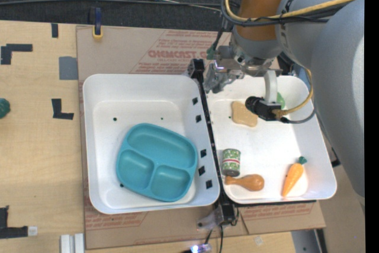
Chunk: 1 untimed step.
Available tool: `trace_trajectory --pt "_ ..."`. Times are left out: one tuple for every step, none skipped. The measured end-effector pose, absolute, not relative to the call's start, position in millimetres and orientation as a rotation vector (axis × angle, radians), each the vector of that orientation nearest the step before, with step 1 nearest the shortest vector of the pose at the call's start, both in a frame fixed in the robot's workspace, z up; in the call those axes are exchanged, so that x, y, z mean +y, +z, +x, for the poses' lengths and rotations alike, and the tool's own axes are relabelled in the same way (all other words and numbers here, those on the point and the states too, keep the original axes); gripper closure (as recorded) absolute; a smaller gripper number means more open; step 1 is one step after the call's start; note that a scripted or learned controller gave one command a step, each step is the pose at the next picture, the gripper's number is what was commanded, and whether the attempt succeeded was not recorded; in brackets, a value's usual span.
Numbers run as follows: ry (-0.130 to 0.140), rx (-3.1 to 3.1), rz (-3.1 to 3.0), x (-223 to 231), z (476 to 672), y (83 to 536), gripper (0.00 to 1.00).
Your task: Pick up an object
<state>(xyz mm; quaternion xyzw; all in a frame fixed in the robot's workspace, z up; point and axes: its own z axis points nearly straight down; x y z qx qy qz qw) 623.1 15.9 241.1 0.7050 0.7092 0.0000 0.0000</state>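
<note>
Over the right bin point(323, 183), near its far edge, hangs the hand point(220, 75), mounted on the arm point(308, 15) that reaches in from the right. Whether the hand is released or clenched cannot be told from here; the wrist hardware hides that detail. Nothing can be seen held in it.

Just beside the hand, toward the near side and a little right, lies a tan piece point(244, 114), possibly toy bread. It is the closest candidate for the pick. It lies flat, long axis running roughly from far-left to near-right, though it is stubby and the direction is weak. A black fitting with a cable point(263, 107) touches or overlaps its right end in this view; which is on top I cannot tell.

Well nearer the camera from the hand sit 3 more items in the same bin:
- can point(231, 161), green label, against the divider, seemingly upright.
- drumstick point(247, 182), just below the can, lying flat, long axis left to right, thick end right.
- carrot point(292, 178), lying flat, green top pointing away up-right, tip toward the near rim.

Left of the hand, across the divider, the left bin point(95, 92) holds a teal tray point(156, 161) with 3 compartments, resting flat.

Judgement: the hand's station by the far edge suits the tan piece best. Items lie loose, as if dropped, not arranged.
</note>
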Motion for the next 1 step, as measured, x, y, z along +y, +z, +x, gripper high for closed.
trace_trajectory --pt "-0.001 2.229 2.216 69.4 632.0 232.9 1.00"
